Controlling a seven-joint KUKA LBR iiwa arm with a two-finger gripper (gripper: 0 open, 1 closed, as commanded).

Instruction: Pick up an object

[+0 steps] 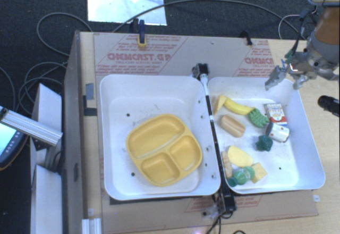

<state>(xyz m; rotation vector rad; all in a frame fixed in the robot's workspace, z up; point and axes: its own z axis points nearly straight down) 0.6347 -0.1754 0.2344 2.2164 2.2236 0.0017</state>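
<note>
My gripper (286, 78) hangs open above the far edge of the right bin (308, 166), with nothing between its fingers. Below it in that bin lie several toy foods: a yellow banana (237, 106), a hot dog (232, 125), a green ridged piece (258, 118), a red and white carton (275, 113), a small silver can (279, 133), a dark green piece (263, 144), a yellow lemon shape (240, 157), a green and yellow cluster (247, 174). The carton is the nearest to the gripper.
The left bin (122, 100) holds a yellow divided plate (163, 149). A black divider clip (201, 71) sits where the two bins meet. Cables run across the dark floor behind the bench.
</note>
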